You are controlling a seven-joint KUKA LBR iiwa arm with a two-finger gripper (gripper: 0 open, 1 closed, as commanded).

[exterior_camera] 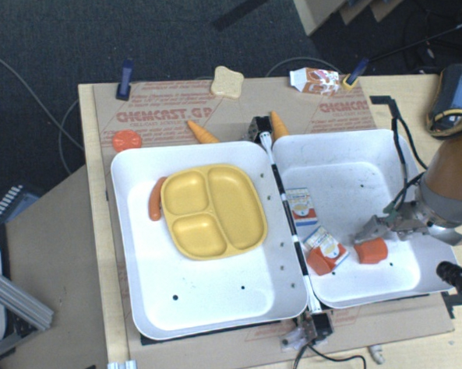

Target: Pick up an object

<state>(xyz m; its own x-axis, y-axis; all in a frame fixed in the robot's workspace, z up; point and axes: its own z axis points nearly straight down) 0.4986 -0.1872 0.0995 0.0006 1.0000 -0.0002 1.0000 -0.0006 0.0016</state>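
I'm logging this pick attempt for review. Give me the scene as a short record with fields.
left bin: yellow divided tray, hot dog at the tray's left edge
right bin: two small cartons, orange-red block
gripper: low in right bin, just above the orange-red block; grasp not visible
behind the bins: bread slice, two carrots, orange disc

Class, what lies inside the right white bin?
The right bin holds two small cartons and an orange block beside the hand. Anything beneath the arm is covered.
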